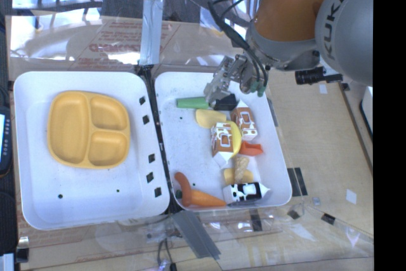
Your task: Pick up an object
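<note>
I see a tan desk (317, 136) on grey carpet, bearing two white bins side by side: the left bin (32, 200) carries one yellow divided plate (89, 129), the right bin (171, 136) a heap of toy food. The jaws (221, 93) sit at the heap's 12 o'clock edge, just above a black piece; I cannot tell whether they are clenched or released. Just beside them, at their 9 o'clock, lies one green stick (190, 103), its long axis running 3 to 9 o'clock. At the bin's 6 o'clock lies one carrot (202, 199), tip toward 3 o'clock. I count two brown-and-white cartons (222, 136) and one black-and-white carton (244, 192).
</note>
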Controlling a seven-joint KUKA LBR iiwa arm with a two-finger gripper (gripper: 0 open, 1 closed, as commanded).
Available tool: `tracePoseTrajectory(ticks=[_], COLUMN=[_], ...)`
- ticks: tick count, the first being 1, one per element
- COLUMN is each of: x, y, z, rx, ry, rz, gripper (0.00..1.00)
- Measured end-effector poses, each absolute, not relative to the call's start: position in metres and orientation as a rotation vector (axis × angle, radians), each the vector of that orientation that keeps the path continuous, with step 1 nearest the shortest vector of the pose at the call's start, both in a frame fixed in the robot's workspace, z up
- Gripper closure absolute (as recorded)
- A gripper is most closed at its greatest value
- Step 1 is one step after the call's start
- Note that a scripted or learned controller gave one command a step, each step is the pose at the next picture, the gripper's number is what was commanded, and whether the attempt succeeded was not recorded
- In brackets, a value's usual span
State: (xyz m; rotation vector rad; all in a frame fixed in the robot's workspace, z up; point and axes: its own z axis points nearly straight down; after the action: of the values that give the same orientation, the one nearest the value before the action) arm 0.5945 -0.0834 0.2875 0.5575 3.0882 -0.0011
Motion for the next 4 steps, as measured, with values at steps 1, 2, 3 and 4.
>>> tracePoseTrajectory(ticks=[1,2,3,4], x=[0.637,0.567,0.478,0.585], y=[-0.044,-0.133,-0.089,-0.093], z=[0.265,0.171,0.23,0.092], rx=[0.492,0.295,0.342,0.532], ry=[3.104,3.133,3.118,3.099], rz=[0.001,-0.004,0.0,0.001], gripper=[1.0,1.0,1.0,1.0])
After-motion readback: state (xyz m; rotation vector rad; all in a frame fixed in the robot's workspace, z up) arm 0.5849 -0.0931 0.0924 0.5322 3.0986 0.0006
